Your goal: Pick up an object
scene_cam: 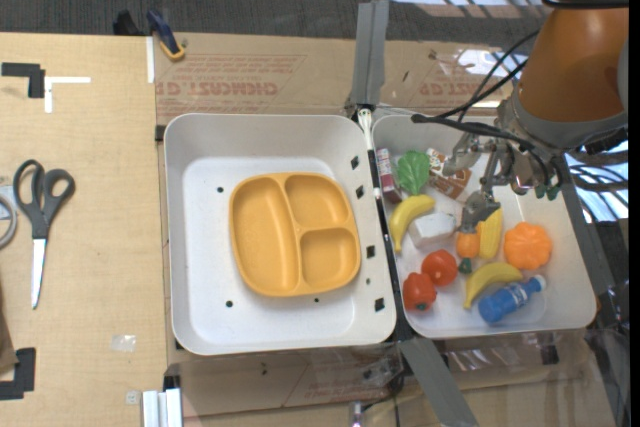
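A wooden bench seen from above at a slant carries two shallow white bins side by side. The left bin holds a yellow divided plate with three compartments, lying flat near the bin's middle. The right bin is crowded with toy food.

The grey arm, with its broad orange band, reaches in from the right and hangs over the upper part of the right bin. Below it, the gripper points down into the pile; whether it is spread or closed cannot be made out among the cables and toys, and nothing can be seen held in it.

The things in the right bin, from larger to smaller: an orange fruit lies to the right of the gripper, near the bin's right wall. A yellow banana lies to the gripper's left, beside a green leafy vegetable above it. A second banana lies below the gripper, touching a blue bottle near the bin's front edge. A white block sits just left of the gripper. Two red tomatoes lie at lower left, close together. A small orange piece sits directly under the gripper tip, beside a short yellow piece.

On the bench, well to the left of the bins, lie scissors with grey handles.
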